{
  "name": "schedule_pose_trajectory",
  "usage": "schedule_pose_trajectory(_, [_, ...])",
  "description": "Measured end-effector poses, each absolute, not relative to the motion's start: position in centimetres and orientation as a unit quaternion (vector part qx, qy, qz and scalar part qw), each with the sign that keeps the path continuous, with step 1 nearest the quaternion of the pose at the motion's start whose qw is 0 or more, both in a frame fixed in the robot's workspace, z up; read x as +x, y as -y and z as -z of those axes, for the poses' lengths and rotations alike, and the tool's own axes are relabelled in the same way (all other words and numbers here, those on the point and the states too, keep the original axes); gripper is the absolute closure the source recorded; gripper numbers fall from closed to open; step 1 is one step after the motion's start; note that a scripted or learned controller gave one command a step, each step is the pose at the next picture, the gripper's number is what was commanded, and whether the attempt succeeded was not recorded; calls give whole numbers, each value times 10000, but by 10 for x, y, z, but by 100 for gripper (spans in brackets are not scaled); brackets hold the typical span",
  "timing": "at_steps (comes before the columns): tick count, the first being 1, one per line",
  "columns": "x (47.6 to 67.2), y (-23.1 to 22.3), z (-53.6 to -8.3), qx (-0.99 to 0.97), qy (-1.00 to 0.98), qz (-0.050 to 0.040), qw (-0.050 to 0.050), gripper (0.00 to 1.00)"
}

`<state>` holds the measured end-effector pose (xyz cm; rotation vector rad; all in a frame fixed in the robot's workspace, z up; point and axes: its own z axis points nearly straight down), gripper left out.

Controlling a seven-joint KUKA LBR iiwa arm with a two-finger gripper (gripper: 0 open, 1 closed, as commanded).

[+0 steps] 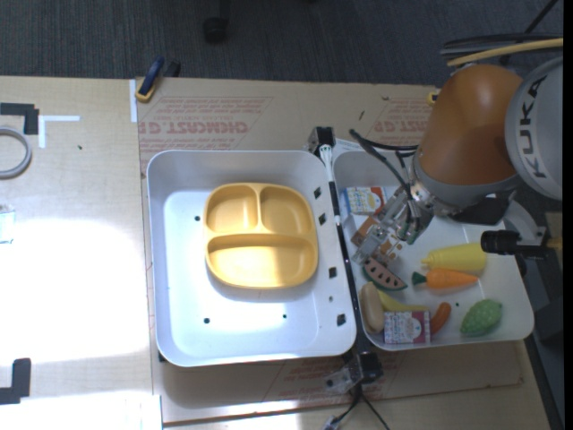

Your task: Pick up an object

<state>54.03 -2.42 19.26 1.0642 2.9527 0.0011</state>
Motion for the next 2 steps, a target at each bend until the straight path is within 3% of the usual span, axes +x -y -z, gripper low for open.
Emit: schedule_pose_trajectory(2, [540, 24, -193, 3391, -9408, -4, 15, 0])
